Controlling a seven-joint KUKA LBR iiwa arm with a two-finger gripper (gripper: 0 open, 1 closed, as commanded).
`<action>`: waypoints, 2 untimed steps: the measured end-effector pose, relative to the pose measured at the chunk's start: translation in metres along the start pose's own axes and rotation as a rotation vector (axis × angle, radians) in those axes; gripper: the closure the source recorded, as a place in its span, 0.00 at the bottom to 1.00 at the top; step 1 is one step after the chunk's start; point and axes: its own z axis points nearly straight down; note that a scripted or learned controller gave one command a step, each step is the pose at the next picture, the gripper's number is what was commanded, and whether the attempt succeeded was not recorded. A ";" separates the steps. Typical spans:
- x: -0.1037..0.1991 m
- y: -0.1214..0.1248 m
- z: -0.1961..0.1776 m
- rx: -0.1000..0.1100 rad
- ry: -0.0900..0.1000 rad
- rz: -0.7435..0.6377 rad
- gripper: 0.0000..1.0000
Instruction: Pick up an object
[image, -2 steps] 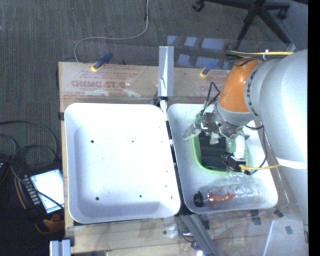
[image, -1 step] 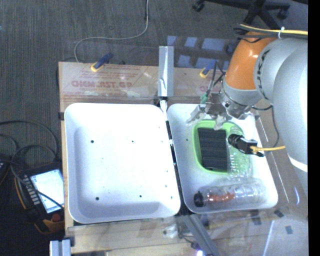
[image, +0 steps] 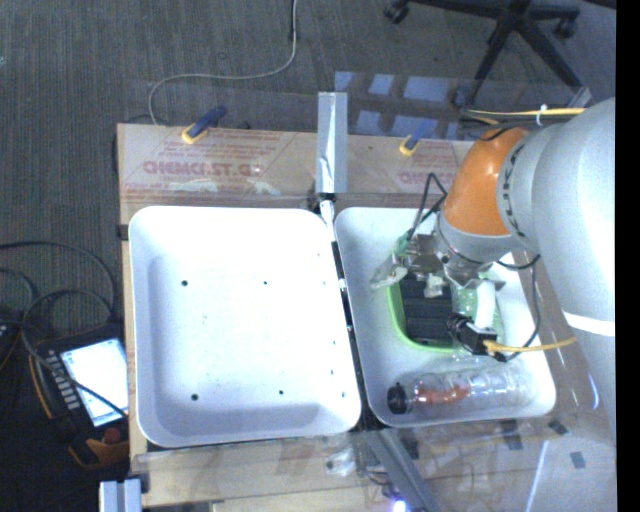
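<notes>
In the right bin lies a black object with a bright green rim, near the bin's middle. A clear plastic bottle with a dark cap and reddish contents lies on its side along the bin's front wall. My gripper hangs straight over the far end of the green-rimmed object, under the orange wrist band. The wrist and cables hide the fingertips, and I see nothing lifted between them.
The left bin is a shallow white tray with a few dark specks. A metal post stands at the back between the bins. Yellow and black cables trail from the wrist across the right bin.
</notes>
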 end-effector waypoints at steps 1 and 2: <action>0.011 0.000 -0.008 0.006 0.017 -0.009 1.00; 0.023 -0.008 -0.084 0.013 -0.001 -0.256 1.00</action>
